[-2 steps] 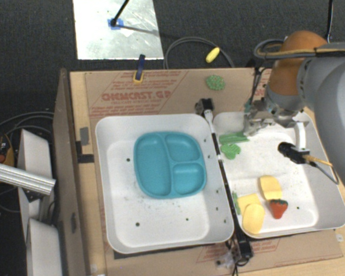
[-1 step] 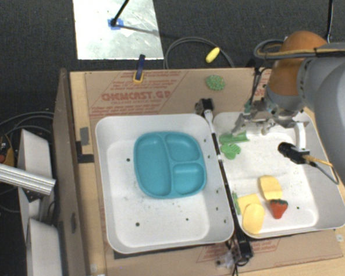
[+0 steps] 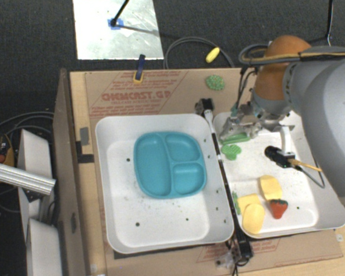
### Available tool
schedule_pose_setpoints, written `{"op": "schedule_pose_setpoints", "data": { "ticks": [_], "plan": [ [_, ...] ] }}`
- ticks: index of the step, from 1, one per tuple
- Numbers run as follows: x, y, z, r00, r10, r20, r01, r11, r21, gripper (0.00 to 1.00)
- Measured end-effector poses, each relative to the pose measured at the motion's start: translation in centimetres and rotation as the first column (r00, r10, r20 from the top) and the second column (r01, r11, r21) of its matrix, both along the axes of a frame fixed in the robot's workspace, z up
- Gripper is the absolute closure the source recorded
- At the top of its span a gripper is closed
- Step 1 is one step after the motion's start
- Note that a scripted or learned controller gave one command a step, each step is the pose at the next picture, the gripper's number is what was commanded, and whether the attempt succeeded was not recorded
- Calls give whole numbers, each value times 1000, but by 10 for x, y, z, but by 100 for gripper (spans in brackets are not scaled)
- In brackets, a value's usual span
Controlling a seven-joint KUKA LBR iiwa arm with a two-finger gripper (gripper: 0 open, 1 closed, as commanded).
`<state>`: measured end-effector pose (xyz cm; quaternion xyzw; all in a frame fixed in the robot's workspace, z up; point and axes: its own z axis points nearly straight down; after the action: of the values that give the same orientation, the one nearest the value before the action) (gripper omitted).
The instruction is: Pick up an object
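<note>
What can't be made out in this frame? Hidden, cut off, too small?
- Right bin, camera view: the arm covers its far right side, so anything there is hidden.
- Green item: the tool overlaps its upper edge. Its shape and any contact can't be told.
- Red item: too small to identify.

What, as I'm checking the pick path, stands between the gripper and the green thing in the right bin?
Nothing visible does. The gripper hangs just beside the green thing at the right bin's far left; the yellow pieces and the red piece lie apart, nearer the camera.
</note>
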<state>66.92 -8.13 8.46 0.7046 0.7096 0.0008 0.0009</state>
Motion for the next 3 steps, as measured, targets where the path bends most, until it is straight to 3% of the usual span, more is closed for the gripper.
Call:
{"op": "schedule_pose_setpoints", "data": {
  "ticks": [1, 2, 3],
  "plan": [
    [0, -29, 1, 1000, -7, 2, 7, 1000, -2, 0],
    [-20, -45, 9, 1000, -7, -1, 7, 1000, -2, 0],
    [-90, -47, 25, 1000, -9, -6, 9, 1000, 0, 0]
  ]
}}
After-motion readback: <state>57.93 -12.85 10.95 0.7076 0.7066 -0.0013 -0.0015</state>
